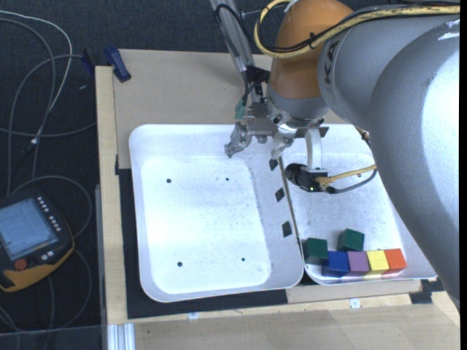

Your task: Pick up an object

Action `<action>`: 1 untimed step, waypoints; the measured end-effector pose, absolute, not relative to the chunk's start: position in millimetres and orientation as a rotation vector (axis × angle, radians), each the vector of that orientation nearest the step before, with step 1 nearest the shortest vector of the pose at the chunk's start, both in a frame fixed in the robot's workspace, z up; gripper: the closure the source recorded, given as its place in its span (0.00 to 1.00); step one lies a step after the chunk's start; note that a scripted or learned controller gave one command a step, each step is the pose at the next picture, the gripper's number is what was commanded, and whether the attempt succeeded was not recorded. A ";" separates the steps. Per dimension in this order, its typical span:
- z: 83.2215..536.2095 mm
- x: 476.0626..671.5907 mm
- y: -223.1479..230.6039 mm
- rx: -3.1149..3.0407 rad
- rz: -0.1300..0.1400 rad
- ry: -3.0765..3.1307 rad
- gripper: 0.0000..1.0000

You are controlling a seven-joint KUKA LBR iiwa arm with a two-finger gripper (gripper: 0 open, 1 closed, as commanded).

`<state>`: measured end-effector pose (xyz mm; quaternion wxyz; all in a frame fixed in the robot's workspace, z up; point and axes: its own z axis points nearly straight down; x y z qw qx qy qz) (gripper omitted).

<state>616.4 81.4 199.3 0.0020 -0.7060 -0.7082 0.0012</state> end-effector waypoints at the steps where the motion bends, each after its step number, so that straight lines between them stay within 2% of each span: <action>1: 199.9 655.9 82.2 -2.220 -0.004 -2.225 0.00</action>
